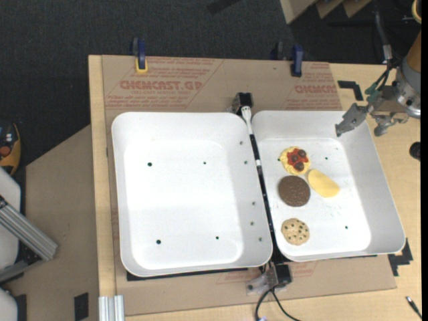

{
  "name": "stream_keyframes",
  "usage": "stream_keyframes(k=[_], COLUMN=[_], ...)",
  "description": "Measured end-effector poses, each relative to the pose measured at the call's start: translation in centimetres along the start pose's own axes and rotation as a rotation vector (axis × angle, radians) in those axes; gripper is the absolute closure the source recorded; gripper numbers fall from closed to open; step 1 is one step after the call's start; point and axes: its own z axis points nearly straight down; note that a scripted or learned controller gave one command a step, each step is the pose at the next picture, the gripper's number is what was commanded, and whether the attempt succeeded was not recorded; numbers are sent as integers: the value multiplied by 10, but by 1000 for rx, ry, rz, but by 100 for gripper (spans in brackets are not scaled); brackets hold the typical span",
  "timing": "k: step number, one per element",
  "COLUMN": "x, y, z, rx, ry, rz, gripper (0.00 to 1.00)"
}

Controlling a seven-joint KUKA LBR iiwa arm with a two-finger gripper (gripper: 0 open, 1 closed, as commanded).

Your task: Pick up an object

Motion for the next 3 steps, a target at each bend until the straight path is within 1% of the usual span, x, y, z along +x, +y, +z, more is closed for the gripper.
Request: stream_keyframes(k=[1, 2, 3], x=[101, 135, 103], y=[-40, -111, -69], z=[-43, 16, -218], rx=[1, 12, -22], ry=[4, 4, -4], rz=[-9, -1, 0], gripper=[0, 0, 0])
